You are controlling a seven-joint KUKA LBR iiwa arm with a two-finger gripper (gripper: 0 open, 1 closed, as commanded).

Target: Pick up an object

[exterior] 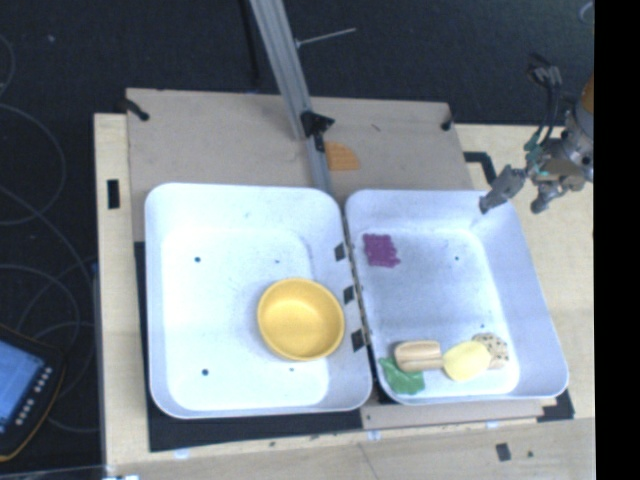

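My gripper hangs at the far right, above the back right corner of the right bin, open with nothing between its fingers. A purple piece lies in the right bin near its back left. Along that bin's front lie a tan roll, a yellow lemon-like piece, a speckled beige piece and a green piece. A yellow bowl sits in the left bin, toward its front right.
A slanted metal rail runs from the top down to the divide between the bins. An orange patch lies on the board behind the bins. A tablet sits at the lower left, off the bench.
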